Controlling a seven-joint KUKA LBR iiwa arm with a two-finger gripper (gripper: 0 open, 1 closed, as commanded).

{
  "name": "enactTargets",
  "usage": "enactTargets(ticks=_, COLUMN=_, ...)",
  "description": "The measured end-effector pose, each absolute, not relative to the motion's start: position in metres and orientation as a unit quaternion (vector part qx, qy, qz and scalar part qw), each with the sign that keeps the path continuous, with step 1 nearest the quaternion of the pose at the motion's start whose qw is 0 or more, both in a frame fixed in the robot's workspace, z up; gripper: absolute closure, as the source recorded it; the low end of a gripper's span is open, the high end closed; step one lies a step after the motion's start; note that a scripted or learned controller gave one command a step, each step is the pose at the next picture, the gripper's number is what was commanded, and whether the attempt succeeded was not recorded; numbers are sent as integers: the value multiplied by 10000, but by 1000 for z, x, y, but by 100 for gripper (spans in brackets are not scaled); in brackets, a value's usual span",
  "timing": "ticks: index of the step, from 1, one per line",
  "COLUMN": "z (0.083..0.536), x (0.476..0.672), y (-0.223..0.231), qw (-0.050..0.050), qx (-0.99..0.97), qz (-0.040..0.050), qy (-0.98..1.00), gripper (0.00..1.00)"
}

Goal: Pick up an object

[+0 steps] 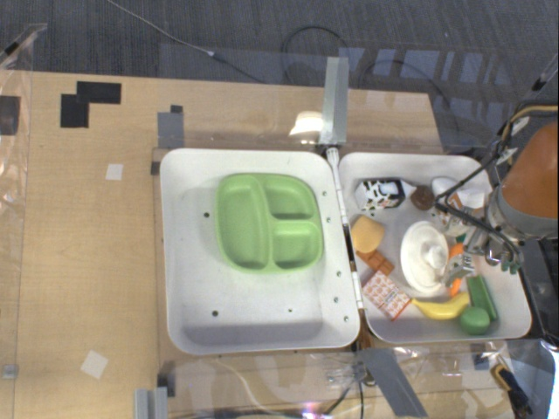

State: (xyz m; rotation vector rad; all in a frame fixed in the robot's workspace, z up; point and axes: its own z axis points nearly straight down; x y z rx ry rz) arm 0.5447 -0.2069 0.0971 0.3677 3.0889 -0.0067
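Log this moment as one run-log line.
task: pick up an object | end effector: over right bin, near white bowl | banana: in bin | green tray: left bin

Setting: a robotics laboratory test cell, not a domestic space. Indicators follow. A light wood tabletop [87,260] carries 2 shallow white bins, the left bin [188,321] and the right bin [515,321], set side by side and touching along a shared edge. Grey metal brackets [335,94] fix the bins to the tabletop. Black tape markers [87,101] sit on the wood at the upper left. A thin cable [131,16] runs across dark grey carpet [262,7] beyond the tabletop. An industrial arm [528,186], grey with an orange band, enters from the right. The right bin contains assorted toy-like props, including a banana [441,307].
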Motion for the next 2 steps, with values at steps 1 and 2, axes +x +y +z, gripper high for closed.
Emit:
enactTargets(ticks=1, z=97, x=580, y=-151, qw=146, qx=1257, qz=-10, qy=9920, gripper=0)
enactTargets(ticks=2, z=115, x=585, y=-152, qw=243, qx=1243, qz=-15, qy=9920, gripper=100)
